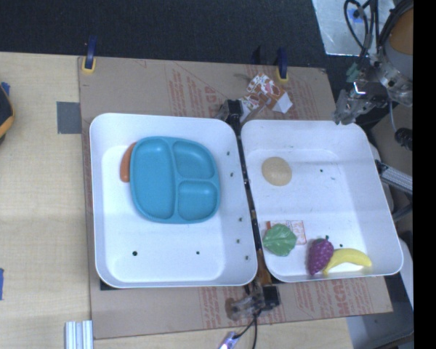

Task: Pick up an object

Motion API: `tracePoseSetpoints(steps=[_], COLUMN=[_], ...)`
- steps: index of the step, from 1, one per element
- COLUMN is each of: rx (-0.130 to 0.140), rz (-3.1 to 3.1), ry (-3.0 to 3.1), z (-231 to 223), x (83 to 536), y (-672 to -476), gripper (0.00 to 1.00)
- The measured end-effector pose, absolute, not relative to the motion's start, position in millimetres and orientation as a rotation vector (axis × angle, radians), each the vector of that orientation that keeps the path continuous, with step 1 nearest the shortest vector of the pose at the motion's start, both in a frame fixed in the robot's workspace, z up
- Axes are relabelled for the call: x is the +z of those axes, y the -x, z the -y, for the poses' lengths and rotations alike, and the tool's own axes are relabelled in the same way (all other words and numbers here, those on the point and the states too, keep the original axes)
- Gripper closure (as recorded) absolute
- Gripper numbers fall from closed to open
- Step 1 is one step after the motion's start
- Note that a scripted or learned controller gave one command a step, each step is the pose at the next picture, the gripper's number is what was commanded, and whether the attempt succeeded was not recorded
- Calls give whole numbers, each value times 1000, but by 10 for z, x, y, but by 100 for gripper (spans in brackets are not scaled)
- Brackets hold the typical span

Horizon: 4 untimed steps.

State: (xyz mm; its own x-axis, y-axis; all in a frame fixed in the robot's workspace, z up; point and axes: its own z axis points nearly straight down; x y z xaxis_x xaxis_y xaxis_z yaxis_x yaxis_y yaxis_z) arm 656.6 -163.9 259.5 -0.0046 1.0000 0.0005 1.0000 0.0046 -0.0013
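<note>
The arm's tool [349,111] hangs at the upper right, pointing downward.

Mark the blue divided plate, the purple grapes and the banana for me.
blue divided plate [176,179]: camera view, central ridge.
purple grapes [319,256]: camera view, middle of bunch.
banana [346,261]: camera view, middle of curve.

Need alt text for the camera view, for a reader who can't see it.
The gripper hovers at the right bin's far corner, above a tan cookie, green leaf, purple grapes and banana. The left bin holds a blue divided plate.
</note>
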Motion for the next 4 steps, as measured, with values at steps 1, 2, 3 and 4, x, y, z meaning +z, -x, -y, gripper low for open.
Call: tracePoseSetpoints(steps=[1,2,3,4], rx=[7,6,-4,-3], rz=[2226,2227,2228,2233], ry=[2211,2213,2220,2222], z=[1140,1147,1248,1081], x=[1907,1917,967,970], y=[-6216,-6221,-6332,-6298], gripper=[100,0,0,0])
